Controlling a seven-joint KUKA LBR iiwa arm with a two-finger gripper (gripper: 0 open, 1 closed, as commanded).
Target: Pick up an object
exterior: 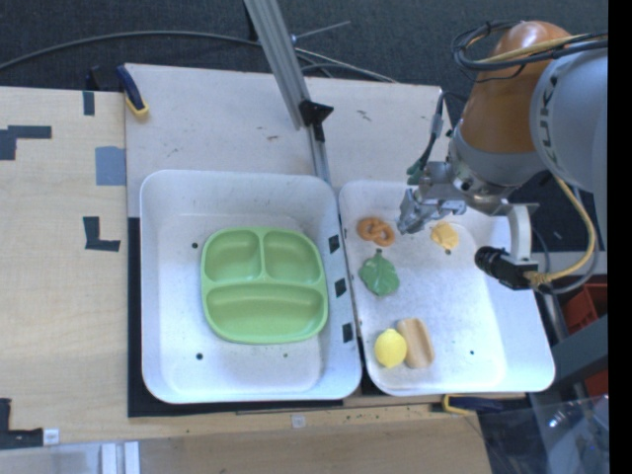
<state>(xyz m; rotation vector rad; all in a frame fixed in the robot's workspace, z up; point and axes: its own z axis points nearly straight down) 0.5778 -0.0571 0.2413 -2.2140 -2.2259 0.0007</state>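
The bench (227, 131) carries two shallow white bins side by side, and the arm (533, 97), grey with an orange band, reaches in over the far right corner of the right bin (494, 354). The left bin (163, 265) holds a green divided plate (264, 284) lying flat near its middle, three compartments facing up. A grey metal post (281, 52) slants up from the far edge where the two bins meet. In the right bin, the gripper (413, 217) hangs low over the far half, between a brown pretzel (375, 230) toward the bin's left edge and a small yellow piece (445, 235) just to the other side of it. Whether the tool is spread or pressed together cannot be told: its tips merge into a dark blur against the white floor, and nothing can be seen between them. A green leafy item (379, 276) lies just nearer than the pretzel, along the left edge. At the near edge a yellow lemon (391, 349) touches a tan hot dog bun (419, 343). A black fitting (499, 265) with a yellow cable sits over the right side of the bin, and the arm's body hides the far right corner. The small yellow piece is too blurred to name.
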